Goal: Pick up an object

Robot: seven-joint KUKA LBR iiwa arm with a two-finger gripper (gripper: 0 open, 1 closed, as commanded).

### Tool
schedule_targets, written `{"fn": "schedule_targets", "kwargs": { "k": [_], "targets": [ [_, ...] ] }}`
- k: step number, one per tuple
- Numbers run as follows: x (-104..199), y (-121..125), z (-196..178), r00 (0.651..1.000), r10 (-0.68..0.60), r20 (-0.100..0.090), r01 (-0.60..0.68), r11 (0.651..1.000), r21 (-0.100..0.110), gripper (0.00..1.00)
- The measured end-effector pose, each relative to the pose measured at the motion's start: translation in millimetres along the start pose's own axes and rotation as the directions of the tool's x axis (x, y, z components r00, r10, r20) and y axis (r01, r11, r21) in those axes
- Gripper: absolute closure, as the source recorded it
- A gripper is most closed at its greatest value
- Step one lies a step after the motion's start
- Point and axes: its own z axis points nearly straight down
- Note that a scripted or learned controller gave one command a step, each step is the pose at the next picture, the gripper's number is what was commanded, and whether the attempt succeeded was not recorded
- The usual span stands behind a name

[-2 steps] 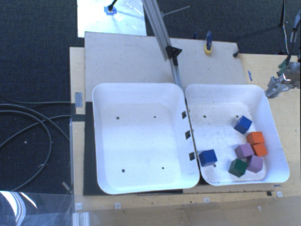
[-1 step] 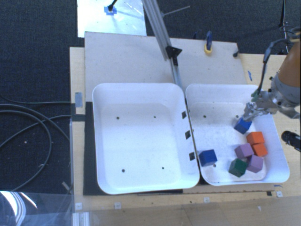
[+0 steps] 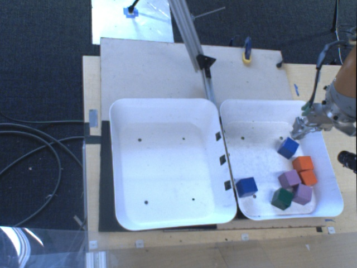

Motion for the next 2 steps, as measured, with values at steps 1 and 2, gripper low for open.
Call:
{"fn": "schedule_targets", "kwargs": {
  "k": [1, 2],
  "targets": [
    [-0.2, 1.0, -11.1, 1.000, -0.002, 0.001, 0.002, 1.000, -0.003, 1.00],
    [6.4, -69.6, -87.8, 1.000, 0.004, 0.001, -0.004, 1.000, -0.005, 1.00]
  ]
}}
